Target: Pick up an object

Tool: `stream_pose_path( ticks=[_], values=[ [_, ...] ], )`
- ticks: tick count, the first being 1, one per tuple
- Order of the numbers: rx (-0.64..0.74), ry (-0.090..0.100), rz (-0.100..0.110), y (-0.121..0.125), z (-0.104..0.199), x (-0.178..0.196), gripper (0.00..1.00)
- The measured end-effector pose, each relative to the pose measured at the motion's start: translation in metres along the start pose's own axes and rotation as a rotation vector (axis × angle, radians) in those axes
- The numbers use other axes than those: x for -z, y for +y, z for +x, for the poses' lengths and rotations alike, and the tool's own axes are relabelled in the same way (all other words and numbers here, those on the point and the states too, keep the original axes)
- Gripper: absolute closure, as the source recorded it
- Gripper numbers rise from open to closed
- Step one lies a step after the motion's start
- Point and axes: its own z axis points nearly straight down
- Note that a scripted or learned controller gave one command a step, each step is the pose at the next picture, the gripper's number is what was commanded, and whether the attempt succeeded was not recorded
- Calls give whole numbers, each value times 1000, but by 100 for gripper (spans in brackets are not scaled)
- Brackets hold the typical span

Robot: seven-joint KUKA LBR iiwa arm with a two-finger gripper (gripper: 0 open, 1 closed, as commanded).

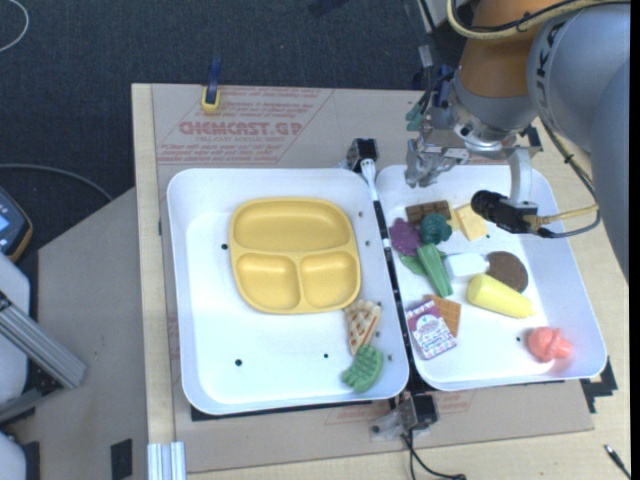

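White plastic is what the eye meets first: two shallow bins set side by side on a brown cardboard sheet (250,118) printed with red lettering. Nearest the front edge of the left white bin (200,358) lies a small green leafy toy (364,368), and touching it just behind is a tan waffle-patterned toy wedge (362,324). Behind those sits a yellow three-compartment plastic tray (295,253), taking up the middle of that bin.

In the right white bin (580,338), closest to the front, a pink rounded toy (548,344) rests near the right corner. A small red-and-white printed packet (430,329) lies by the dividing wall, overlapping an orange square piece (450,312). Further back come a yellow cone-shaped toy (498,296) lying on its side, a brown round disc (507,269) just behind it, and a small white block (464,265). To their left a green pod-shaped vegetable toy (432,266) leans against a purple bunch-shaped toy (404,236) and a dark teal floret toy (435,229). Beyond these lie a brown flat rectangular piece (428,211) and a pale yellow wedge (470,223).

At the far end of this bin hangs the metal two-finger gripper (421,174), its tips slightly apart with nothing between them, poised just behind the brown rectangle. The grey arm with its orange band (505,28) rises behind it.
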Motion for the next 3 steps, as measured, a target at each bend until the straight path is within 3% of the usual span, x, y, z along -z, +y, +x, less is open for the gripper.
stream_pose_path(
  ticks=[1, 2, 3],
  values=[
    [-5, -2, -3, -1, 4, 15, 100],
    [-7, -2, 5, -2, 1, -1, 100],
    [-7, -3, -2, 8, -4, -1, 100]
  ],
)
